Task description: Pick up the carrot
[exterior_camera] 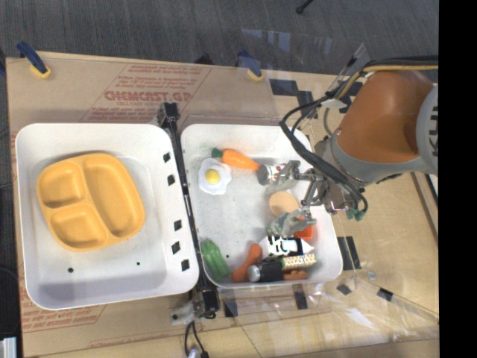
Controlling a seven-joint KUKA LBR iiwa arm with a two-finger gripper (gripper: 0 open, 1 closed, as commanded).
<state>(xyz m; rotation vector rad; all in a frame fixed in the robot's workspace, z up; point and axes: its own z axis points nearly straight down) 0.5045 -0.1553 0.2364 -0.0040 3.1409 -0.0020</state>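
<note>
Looking down on a table (89, 77) covered with brown cardboard and carrying two white bins side by side. Seeing the carrot (240, 159) lying in the right bin (246, 132), close to its far wall, with the green top pointing left and the orange body pointing right, almost flat on the bin floor. Finding a toy fried egg (214, 177) just beside it on the near-left side, close to the green top but seeming not to touch it. Noticing the grey arm (387, 125) with its orange band reaching in from the right, and the claw (285, 198) hanging over the middle-right part of the same bin, to the right of the carrot and nearer, apart from it. Seeing the two fingers (287, 174) standing apart, one farther and one nearer, with a pale beige round piece (282, 202) lying in the gap between them; not being able to tell if touching it or not. Not gripping the carrot. Finding more toys crowding the near side of the right bin: a green piece (215, 257) at the left, an orange-brown piece (247, 262) next to it, a black and white packet (287, 248) and something red (305, 233) below the claw. Seeing a yellow divided plate (89, 200) resting in the left bin (30, 136).
</note>
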